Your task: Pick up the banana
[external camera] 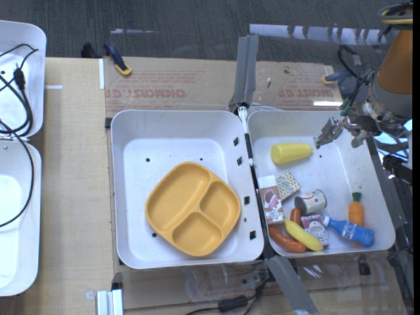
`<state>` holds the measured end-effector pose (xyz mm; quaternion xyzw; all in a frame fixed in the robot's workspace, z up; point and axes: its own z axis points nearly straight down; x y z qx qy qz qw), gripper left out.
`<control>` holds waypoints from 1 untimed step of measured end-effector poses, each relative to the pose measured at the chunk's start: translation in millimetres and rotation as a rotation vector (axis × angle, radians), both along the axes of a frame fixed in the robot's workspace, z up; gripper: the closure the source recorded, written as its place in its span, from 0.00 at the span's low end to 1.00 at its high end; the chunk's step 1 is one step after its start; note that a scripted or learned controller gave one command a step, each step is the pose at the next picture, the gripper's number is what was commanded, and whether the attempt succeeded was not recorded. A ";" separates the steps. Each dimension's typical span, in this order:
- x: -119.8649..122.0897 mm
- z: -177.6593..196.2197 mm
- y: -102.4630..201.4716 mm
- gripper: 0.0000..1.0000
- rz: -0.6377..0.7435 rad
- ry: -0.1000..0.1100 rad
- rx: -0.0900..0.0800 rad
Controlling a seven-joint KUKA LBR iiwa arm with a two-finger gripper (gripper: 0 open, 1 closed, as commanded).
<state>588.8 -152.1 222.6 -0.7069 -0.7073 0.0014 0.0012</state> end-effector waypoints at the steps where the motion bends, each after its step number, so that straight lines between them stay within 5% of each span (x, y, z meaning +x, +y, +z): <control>1: 38.6 -83.0 59.9 0.00 -0.145 0.002 0.000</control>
